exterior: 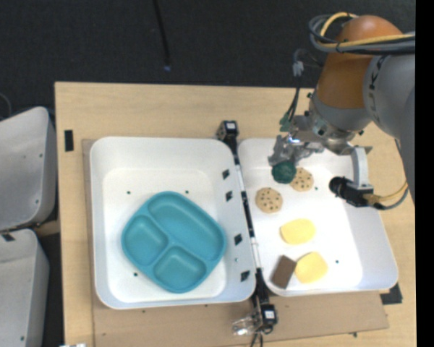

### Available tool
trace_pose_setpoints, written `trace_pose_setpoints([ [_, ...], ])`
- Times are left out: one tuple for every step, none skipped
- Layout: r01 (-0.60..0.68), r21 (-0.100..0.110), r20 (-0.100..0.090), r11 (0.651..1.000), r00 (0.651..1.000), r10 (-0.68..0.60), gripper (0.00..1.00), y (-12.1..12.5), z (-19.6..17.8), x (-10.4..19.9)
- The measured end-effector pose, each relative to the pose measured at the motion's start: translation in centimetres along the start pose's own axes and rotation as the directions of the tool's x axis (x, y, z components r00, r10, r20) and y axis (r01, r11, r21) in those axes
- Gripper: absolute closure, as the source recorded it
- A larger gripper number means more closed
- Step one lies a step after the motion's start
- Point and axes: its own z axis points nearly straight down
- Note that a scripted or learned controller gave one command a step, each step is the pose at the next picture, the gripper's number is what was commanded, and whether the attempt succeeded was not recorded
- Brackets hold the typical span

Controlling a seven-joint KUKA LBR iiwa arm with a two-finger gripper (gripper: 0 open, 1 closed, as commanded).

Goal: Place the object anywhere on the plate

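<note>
A teal plate [173, 241] with three compartments lies in the left bin [108, 157]. My gripper [283, 163] hangs over the upper left part of the right bin [369, 251]. It is shut on a small dark green round object [282, 172], which sits between the fingertips just above the bin floor. The plate is well to the left of the gripper, across the divider between the bins.
The right bin holds two chocolate-chip cookies [269, 199] [301, 180], two yellow pieces [297, 230] [311, 267] and a brown block [283, 271]. Black clips [228, 129] sit along the ridge between the bins. A cable loops from the arm at the right [354, 190].
</note>
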Motion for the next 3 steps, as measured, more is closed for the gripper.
trace_pose_setpoints([
  [0.001,0.000,-0.001,1.000,1.000,-0.001,1.00,1.4,-1.2,5.5],
  [0.000,0.000,-0.001,1.000,1.000,0.000,1.00,2.4,-1.8,10.0],
  [0.000,0.000,0.000,1.000,1.000,0.000,1.00,2.3,-2.2,14.8],
])
